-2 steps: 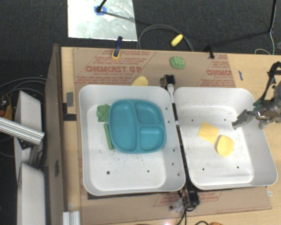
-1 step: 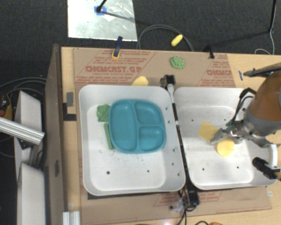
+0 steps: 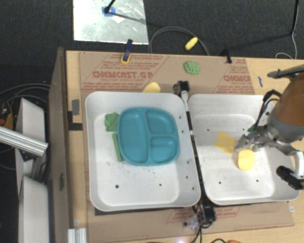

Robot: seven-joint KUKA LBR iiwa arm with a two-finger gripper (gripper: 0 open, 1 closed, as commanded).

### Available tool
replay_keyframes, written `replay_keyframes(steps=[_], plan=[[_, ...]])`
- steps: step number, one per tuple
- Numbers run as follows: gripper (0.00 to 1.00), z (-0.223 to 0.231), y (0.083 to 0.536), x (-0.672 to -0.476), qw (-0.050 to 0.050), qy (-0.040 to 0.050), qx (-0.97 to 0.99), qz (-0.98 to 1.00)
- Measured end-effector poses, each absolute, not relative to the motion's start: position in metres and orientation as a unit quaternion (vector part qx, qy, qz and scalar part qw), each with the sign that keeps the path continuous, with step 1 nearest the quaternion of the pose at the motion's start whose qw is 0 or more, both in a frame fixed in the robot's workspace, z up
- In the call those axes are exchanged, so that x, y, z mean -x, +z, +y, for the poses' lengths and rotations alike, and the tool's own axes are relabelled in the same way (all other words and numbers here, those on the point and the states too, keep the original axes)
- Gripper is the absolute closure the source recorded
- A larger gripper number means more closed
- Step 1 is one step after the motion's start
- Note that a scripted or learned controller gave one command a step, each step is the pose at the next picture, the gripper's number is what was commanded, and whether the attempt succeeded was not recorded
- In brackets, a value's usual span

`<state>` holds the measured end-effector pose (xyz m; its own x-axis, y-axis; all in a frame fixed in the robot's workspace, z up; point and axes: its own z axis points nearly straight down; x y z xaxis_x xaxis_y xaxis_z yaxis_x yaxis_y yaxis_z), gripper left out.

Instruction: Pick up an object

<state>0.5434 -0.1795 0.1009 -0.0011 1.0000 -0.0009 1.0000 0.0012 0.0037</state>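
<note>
Gripper (image 3: 249, 142): low in the right bin, at the arm's end; how far it is parted, or whether it grips anything, cannot be told from this view.
Yellow round object (image 3: 245, 160): just below the gripper tip, touching or nearly touching it, on the bin floor.
Yellow flat piece (image 3: 225, 143): just left of the gripper, beside the round object.
Right bin (image 3: 218, 189): white, holds both yellow things.
Left bin (image 3: 99, 186): holds a teal divided plate (image 3: 148, 136) with a green item (image 3: 112, 121) at its left edge.
Bench board (image 3: 142, 70): red print reading "CHEMCAST", repeated at right, partly cut off.
Small things on the board: a green knobbly piece (image 3: 192, 67), a yellow piece (image 3: 152, 88).
</note>
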Motion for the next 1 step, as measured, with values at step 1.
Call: replay_keyframes(steps=[1], plan=[[1.00, -0.0708, 0.1899, -0.5743, 0.003, 0.0050, -0.701, 0.713]])
